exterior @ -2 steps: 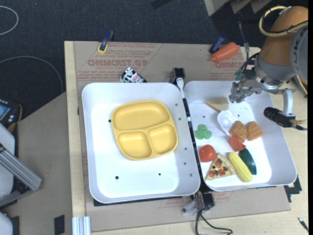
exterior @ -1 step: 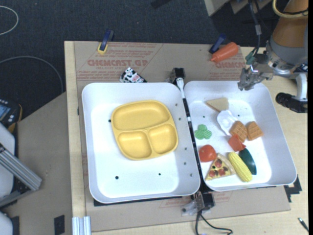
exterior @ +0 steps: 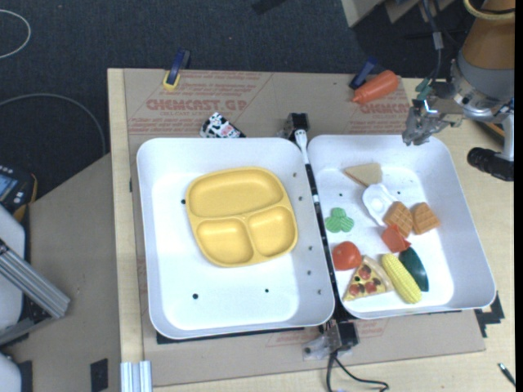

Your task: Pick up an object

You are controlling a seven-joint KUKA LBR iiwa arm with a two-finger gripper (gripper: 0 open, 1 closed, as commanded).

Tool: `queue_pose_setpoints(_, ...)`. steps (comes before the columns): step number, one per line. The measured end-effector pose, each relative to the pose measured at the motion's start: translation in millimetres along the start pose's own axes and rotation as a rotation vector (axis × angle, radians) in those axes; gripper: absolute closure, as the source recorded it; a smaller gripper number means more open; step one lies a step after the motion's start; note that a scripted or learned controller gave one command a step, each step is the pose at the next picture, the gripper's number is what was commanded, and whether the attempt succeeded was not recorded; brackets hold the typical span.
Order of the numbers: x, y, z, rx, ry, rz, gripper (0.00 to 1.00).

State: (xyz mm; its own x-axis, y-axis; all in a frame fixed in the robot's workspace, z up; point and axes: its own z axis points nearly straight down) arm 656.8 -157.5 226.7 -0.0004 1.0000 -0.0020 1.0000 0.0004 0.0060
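— Where's the arm right now?

— Up at the far right corner. It reaches in from the right side, and you can see the orange band (exterior: 490,51) above the wrist, with a grey ring (exterior: 482,84) just below it.

— And the gripper?

— The gripper (exterior: 418,133) hangs off the wrist toward the left, pointing down. It's a small grey metal assembly, with some cabling running along the wrist above it.

— Are the jaws open?

— I can't tell from here; they're too small and blurred to make out.

— Anything between them?

— Nothing I can see there.
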Motion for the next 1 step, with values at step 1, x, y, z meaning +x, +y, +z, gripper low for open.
queue_pose_setpoints(1, 41.4, -29.3, 10.4, 0.011, 0.004, -0.002, 1.00)
